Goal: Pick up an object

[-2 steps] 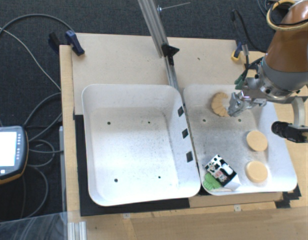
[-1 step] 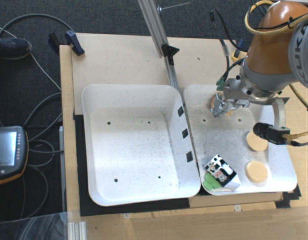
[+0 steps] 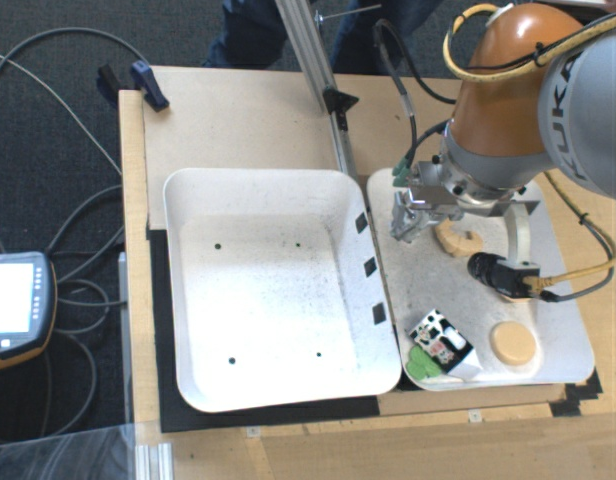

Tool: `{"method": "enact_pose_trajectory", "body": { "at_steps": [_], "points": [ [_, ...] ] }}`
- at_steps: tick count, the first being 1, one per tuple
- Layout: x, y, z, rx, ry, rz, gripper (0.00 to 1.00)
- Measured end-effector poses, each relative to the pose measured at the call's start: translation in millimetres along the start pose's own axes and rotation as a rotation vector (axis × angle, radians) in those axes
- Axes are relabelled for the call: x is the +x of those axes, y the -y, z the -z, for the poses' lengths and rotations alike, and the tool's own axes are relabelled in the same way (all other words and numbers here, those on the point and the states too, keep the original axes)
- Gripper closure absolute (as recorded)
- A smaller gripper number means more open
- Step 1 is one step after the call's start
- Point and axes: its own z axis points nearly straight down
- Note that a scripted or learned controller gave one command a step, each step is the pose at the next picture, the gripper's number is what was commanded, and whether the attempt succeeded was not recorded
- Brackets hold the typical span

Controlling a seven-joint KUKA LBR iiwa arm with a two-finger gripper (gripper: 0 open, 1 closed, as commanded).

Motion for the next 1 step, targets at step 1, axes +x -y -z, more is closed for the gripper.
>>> {"method": "enact_pose_trajectory", "body": {
  "at_steps": [1],
  "points": [
    [50.7, 1.2, -1.4, -0.001, 0.001, 0.0, 1.0]
  ]
}}
